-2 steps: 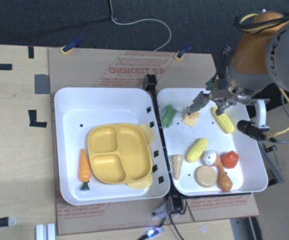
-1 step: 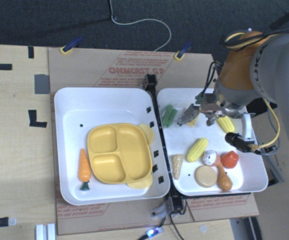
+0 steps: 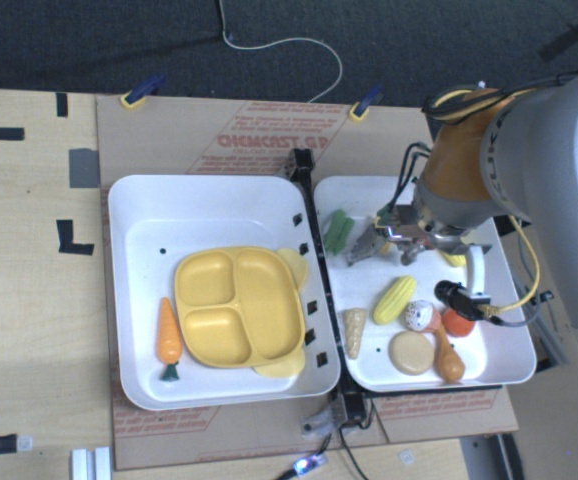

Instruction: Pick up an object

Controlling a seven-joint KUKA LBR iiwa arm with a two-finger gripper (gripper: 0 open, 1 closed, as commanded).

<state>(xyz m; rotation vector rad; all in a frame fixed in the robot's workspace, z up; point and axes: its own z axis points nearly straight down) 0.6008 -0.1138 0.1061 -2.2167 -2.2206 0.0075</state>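
Observation:
My gripper [image 3: 384, 247] hangs over the upper middle of the right bin [image 3: 361, 368], its two grey fingers spread open with nothing between them. A green pickle-shaped piece [image 3: 338, 229] lies just left of the fingers near the bin's left wall. Below the gripper lies a yellow corn cob [image 3: 394, 299]. Further down are a pale cream piece [image 3: 353, 332], a tan round bun [image 3: 411, 352], a small white and red ball [image 3: 420, 315], a red piece [image 3: 458, 322] and an orange-brown drumstick [image 3: 448, 358].
The left bin [image 3: 129, 218] holds a yellow divided plate [image 3: 239, 304] and an orange carrot [image 3: 168, 336] beside it. A black clip strip [image 3: 309, 228] runs between the bins. Cables loop by the arm's orange band [image 3: 464, 158] at the right.

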